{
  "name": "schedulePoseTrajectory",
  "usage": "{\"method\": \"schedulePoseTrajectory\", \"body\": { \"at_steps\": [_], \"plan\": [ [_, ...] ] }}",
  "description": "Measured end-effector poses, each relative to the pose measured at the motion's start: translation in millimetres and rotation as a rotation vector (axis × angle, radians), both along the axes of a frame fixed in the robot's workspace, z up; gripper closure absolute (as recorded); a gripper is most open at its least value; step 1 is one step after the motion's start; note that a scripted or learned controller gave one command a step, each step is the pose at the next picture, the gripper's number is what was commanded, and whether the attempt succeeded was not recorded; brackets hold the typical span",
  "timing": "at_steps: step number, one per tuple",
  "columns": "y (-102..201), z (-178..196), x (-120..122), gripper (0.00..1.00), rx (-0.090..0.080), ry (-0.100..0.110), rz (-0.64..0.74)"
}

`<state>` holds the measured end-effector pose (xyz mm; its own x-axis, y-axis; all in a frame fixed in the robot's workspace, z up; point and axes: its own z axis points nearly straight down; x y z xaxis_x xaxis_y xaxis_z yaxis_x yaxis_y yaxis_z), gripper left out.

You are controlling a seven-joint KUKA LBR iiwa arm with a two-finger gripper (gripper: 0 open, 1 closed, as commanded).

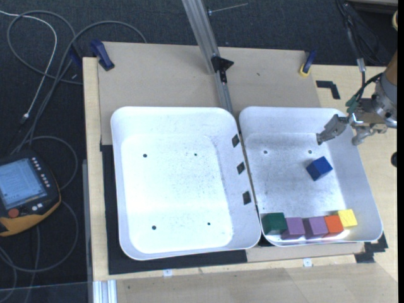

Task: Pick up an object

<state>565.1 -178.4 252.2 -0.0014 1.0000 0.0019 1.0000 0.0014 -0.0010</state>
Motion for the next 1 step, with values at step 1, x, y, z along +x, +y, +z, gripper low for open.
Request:
{"method": "schedulePoseTrajectory", "body": {
  "at_steps": [1],
  "plan": [
    [-28.3, -157.5, -24.4, 0.0, 0.002, 0.009, -0.003]
  ]
}}
